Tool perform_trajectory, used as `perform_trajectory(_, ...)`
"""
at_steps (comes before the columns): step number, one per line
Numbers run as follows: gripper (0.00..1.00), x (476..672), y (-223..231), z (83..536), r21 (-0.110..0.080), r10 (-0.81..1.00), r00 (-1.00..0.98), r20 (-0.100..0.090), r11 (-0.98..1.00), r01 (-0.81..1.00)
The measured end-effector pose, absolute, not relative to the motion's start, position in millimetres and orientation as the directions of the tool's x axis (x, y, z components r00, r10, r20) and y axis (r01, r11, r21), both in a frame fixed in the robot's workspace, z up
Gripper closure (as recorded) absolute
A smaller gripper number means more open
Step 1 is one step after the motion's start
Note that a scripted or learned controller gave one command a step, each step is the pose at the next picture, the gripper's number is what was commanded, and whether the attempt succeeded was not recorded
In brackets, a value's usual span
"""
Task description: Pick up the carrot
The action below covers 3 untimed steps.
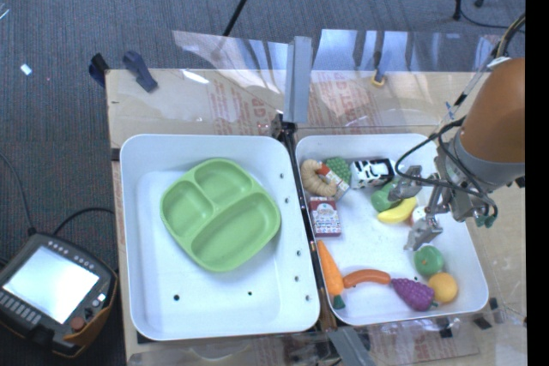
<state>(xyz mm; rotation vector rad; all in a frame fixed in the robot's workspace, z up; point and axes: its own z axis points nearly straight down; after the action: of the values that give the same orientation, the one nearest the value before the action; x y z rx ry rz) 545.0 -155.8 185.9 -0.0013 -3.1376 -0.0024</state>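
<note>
Arm enters from the right, orange band point(502, 111) over the right bin's point(477, 266) far-right side, wrist pointing down and leftward into the bin. Gripper point(422, 234) hangs over the bin floor, just below the banana point(396, 213) and just above the green ball point(429, 260). Fingers: cannot tell whether spread or closed from this angle; nothing visible between them. Carrot point(330, 272) lies along the bin's left wall, near the front corner, orange body with green tip pointing toward the front edge. It sits well apart from the gripper, to its left and slightly nearer the front, with bare bin floor between. A sausage point(367, 277) lies just beside the carrot's lower end, purple grapes point(413, 293) and an orange point(443, 287) further right. A red box point(324, 216) rests above the carrot. Left bin point(141, 287) carries a green divided plate point(220, 214). Both bins sit on the desk point(197, 103).
</note>
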Motion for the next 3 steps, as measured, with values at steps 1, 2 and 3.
perform_trajectory(1, 0.0, 565.4, -213, 350, -0.002, -0.228, -0.974, -0.007, 0.974, -0.228)
perform_trajectory(2, 0.0, 568.8, -205, 366, 0.001, -0.582, -0.813, -0.003, 0.813, -0.582)
perform_trajectory(3, 1.0, 570.5, -204, 373, 0.004, -0.579, -0.815, -0.005, 0.815, -0.579)
